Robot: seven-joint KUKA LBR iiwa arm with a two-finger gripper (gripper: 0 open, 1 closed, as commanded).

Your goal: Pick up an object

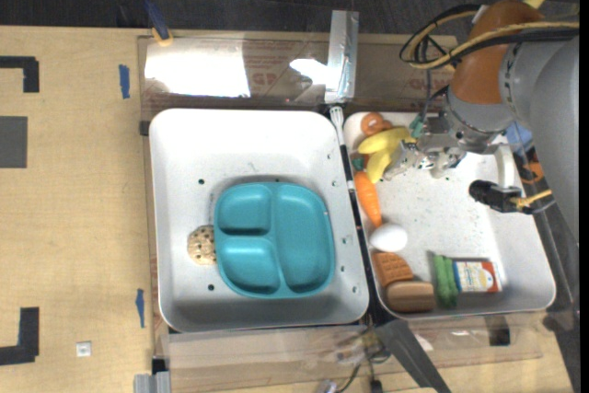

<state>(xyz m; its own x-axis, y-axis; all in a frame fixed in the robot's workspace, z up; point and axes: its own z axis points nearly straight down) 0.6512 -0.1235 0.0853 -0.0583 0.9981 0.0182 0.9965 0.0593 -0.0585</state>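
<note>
The gripper [431, 159] hangs beside the banana [382, 149] in the right bin [534, 285]; jaws' state unclear. Centre over the banana before descending.

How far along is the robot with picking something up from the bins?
Nothing looks picked yet. The hand is low in the right bin, beside the banana near the far left corner. The carrot, egg and carton lie on the bin floor. Grasping and lifting an object remain.
</note>
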